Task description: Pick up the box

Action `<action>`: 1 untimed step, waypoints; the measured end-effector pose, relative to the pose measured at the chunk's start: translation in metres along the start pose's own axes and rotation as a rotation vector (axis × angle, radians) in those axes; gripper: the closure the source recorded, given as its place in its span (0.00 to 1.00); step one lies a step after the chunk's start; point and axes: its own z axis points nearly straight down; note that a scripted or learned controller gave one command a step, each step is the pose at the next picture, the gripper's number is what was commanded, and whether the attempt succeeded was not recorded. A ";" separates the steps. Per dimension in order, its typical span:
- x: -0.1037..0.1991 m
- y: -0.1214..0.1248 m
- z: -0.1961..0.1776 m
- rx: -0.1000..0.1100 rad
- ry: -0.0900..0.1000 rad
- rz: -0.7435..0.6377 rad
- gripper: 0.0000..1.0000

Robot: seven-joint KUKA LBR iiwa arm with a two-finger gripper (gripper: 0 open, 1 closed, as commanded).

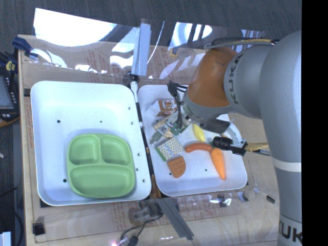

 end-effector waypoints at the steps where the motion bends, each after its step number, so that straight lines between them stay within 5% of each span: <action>1: -0.017 -0.024 0.044 -0.001 0.003 0.246 0.00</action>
